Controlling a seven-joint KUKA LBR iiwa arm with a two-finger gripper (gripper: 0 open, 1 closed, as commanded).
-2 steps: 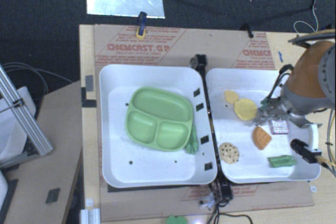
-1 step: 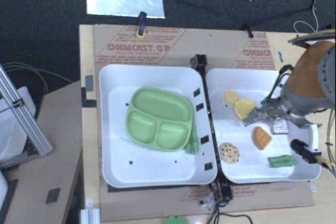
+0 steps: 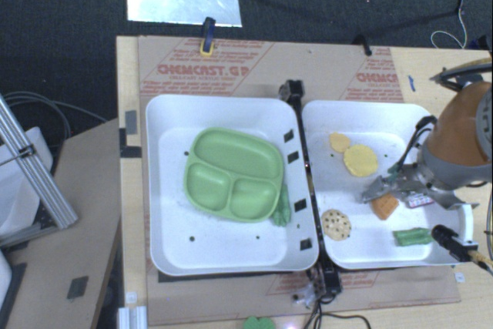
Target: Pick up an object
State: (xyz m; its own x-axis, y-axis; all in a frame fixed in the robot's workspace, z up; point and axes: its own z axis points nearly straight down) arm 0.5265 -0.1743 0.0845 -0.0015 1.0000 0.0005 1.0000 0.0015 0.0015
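The right bin (image 3: 370,254) holds several toy foods. A small yellow piece (image 3: 339,142) and a larger yellow disc (image 3: 360,161) lie near its back. A chocolate-chip cookie (image 3: 336,224) sits at the front left, and a green piece (image 3: 412,236) at the front right. An orange block (image 3: 385,206) lies near the middle. My gripper (image 3: 379,190) hangs low over the right bin, directly above and touching or almost touching the orange block. The arm's wrist covers the bin's right side.
The left bin (image 3: 166,166) holds a green divided plate (image 3: 233,175) with a small green item (image 3: 282,206) leaning at its right edge. A black hinge strip (image 3: 302,173) runs between the two bins. Cables trail at the right of the bench.
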